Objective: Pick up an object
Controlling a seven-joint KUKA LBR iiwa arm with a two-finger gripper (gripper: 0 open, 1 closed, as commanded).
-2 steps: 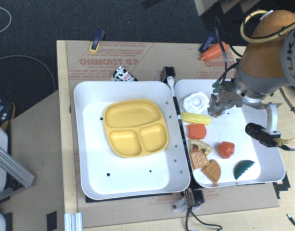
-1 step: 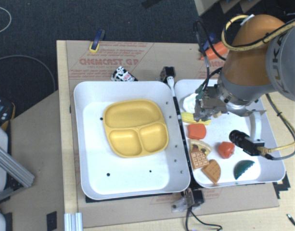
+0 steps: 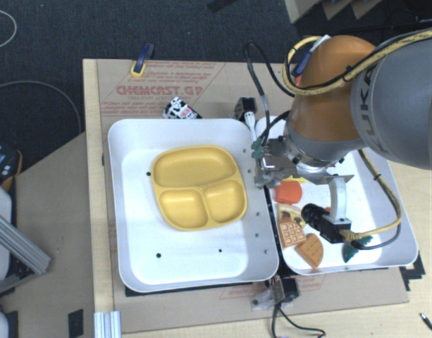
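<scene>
Gripper: the gripper (image 3: pixel 274 167) sits low over the left edge of the right bin (image 3: pixel 378 255), next to the wall shared with the left bin (image 3: pixel 194 255). The wrist above it blocks the view, so whether it is wide, narrow or holding anything cannot be told.
Arm: the arm (image 3: pixel 342 97) reaches in from the right and bends down steeply, which judges as a near-vertical approach for a top-down pick.
Nearest target: a red item (image 3: pixel 291 191) lies in the right bin just beside the gripper, towards the front. It is the likeliest pick candidate.
Other candidates: a waffle (image 3: pixel 292 229) lies in front of the red item. A brown piece (image 3: pixel 311 251) touches or nearly touches the waffle. A teal piece (image 3: pixel 349 252) lies near the front rim.
Clustering: these items crowd the left front part of the right bin, so a descent may disturb a neighbour.
Left bin: a yellow divided plate (image 3: pixel 199 186) lies flat in the middle, well apart from the gripper.
Task status: no object is visibly lifted, so the pick is judged not yet confirmed.
</scene>
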